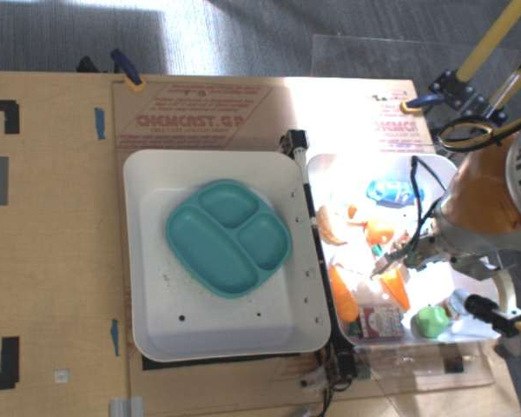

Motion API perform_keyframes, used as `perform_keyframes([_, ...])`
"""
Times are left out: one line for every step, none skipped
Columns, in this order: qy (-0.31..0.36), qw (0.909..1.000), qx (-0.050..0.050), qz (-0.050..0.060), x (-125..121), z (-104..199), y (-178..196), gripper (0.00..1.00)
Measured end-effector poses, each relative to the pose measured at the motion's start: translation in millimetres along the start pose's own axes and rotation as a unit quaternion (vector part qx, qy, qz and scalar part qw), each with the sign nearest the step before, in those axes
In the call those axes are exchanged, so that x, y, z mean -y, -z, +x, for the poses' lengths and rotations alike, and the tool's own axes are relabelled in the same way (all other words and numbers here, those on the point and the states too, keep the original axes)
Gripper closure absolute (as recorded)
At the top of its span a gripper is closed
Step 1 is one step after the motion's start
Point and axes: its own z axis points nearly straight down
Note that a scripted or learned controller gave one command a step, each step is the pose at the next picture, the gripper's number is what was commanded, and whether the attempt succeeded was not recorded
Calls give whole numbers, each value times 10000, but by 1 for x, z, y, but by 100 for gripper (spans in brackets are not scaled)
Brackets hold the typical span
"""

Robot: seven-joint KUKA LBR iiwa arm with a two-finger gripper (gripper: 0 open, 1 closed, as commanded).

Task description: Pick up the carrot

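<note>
The right bin (323,165) is brightly lit and holds several toy foods. A long orange carrot (342,293) lies near its left wall, pointing toward the front. My gripper (389,264) hangs low over the middle of this bin, just right of the carrot. A second orange piece (398,287) sits directly under the gripper's tip, and glare keeps me from telling whether it is touched. The grey arm with its orange band (484,200) reaches in from the right.
A teal divided plate (229,236) lies in the left bin (148,320). The right bin also holds a blue item (391,191), a round orange item (379,231), a green item (431,321) and a red and white packet (379,321). Cables hang by the arm.
</note>
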Motion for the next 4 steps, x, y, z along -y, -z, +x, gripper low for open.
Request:
perform_keyframes([559, 9984, -20, 14, 18, 27, -11, 0])
perform_keyframes([-1047, 9945, -26, 5, 16, 32, -11, 0])
perform_keyframes([-221, 9997, -31, 29, 18, 29, -11, 0])
perform_keyframes([-1078, 9942, -30, 8, 16, 32, -11, 0])
